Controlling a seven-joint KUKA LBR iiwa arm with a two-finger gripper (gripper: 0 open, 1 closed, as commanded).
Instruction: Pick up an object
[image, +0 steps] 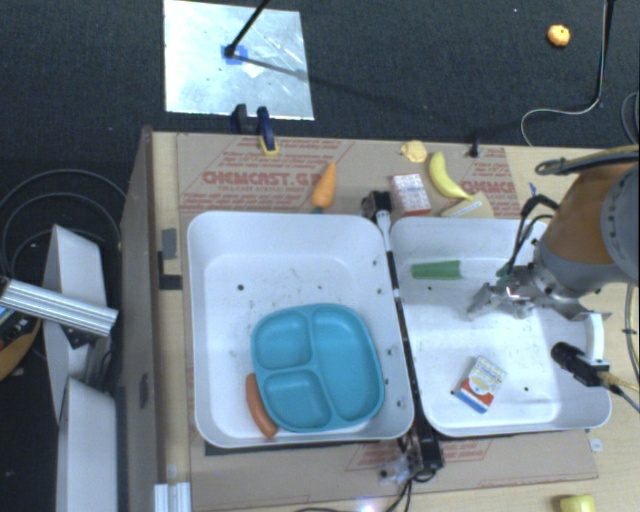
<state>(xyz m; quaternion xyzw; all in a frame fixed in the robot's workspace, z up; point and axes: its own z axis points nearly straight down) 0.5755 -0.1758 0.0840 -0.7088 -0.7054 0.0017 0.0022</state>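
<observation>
The surface (290, 165) is covered by a brown board on which "CHEMCAST GP" is printed in red, legible on the far strip behind the bins; the same lettering seems to be repeated on the right part of the strip, though it is partly hidden there.

Two white bins are set on it. In the left bin (225, 250) a blue divided tray (316, 367) is seen, with an orange sausage-shaped piece (260, 405) lying against its near-left corner. In the right bin (440, 395) two candidates for the pick are found: a green bar (436, 269) near the far wall, and a small carton (481, 383) with red and blue print toward the near side. The print on the carton is too small to be read.

The claw (505, 297) is lowered into the right bin, between the green bar and the carton and apart from both. Whether its fingers are spread or closed cannot be told from this slant, and nothing is seen gripped in it. The task is therefore judged as not yet done: no object is lifted, and a grasp and a raise are left.

Behind the bins a carrot-like piece (323, 186), a banana (444, 177) and a small box (410, 193) are laid.
</observation>
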